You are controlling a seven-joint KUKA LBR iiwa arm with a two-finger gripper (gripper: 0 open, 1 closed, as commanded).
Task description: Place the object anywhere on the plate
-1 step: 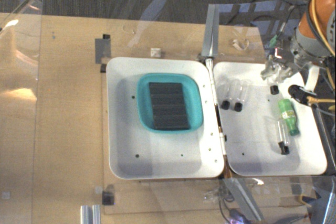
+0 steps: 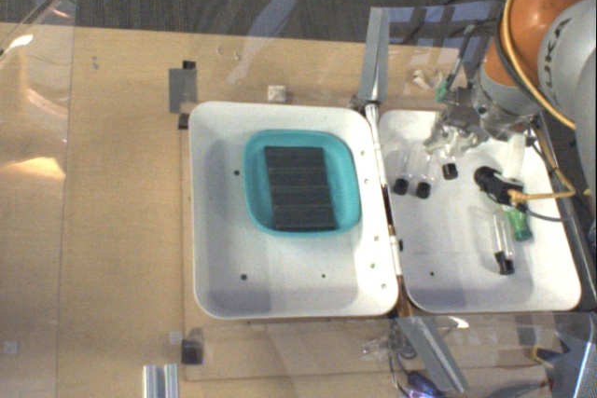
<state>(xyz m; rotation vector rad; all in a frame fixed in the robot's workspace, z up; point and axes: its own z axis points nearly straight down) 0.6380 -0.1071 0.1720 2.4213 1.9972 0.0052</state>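
Note:
A teal plate (image 2: pixel 347 165) sits in the left white bin (image 2: pixel 216 275). A black ridged block (image 2: pixel 298 189) lies flat on the middle of the plate. My gripper (image 2: pixel 411 188) hangs over the upper left part of the right white bin (image 2: pixel 466 294), well to the right of the plate and beyond the wall between the bins. Its two black fingertips (image 2: pixel 401 186) stand slightly apart, open, with only white bin floor between them.
A clear pen-like tube (image 2: pixel 504 245) with a green end (image 2: pixel 519 226) lies near the right side of the right bin. A grey post (image 2: pixel 375 51) stands behind the bins' shared wall. The wooden bench (image 2: pixel 93 200) stretches off to the left.

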